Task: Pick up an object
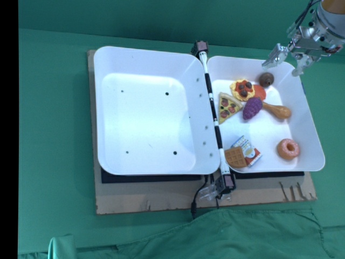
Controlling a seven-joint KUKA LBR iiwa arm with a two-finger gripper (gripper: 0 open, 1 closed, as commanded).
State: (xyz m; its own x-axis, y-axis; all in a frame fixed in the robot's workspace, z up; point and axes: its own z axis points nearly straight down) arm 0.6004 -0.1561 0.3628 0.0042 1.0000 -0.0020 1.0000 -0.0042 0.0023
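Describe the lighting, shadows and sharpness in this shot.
Camera view: even, soft light; the left bin shows faint grey shading along its inner walls, no harsh glare. The toys, like the donut, look reasonably sharp; the gripper at the upper right is slightly soft.

Two shallow white plastic bins (145,63); one each: triangular pizza slice (227,106); purple grape bunch (252,107); brown drumstick (276,110); orange ring doughnut (288,149); square waffle (235,157)
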